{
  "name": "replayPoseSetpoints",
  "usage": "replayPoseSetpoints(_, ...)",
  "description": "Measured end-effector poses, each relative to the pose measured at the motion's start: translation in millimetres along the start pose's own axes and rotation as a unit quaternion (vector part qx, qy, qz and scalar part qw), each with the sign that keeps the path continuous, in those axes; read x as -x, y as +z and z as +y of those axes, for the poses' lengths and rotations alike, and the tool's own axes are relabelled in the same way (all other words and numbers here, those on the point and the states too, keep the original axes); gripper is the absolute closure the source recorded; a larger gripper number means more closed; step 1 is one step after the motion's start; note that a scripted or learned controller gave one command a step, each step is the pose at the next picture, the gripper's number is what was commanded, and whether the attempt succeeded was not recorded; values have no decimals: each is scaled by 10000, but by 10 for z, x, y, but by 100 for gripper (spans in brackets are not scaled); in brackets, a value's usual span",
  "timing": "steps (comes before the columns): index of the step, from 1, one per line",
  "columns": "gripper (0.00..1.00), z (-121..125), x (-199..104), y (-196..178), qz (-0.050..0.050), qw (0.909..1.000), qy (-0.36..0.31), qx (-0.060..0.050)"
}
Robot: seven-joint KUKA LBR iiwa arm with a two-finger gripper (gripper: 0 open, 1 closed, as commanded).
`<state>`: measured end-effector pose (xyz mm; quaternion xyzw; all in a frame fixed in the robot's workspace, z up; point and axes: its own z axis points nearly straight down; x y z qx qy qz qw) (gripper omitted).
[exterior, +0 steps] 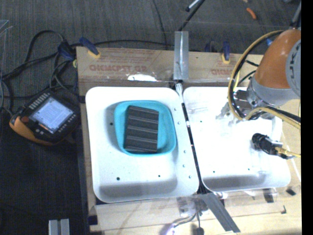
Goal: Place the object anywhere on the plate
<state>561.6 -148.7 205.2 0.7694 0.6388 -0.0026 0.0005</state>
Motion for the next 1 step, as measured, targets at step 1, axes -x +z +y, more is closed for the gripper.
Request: replayPoseSetpoints(1, 0, 1, 0, -2, 0, 10000, 0, 2)
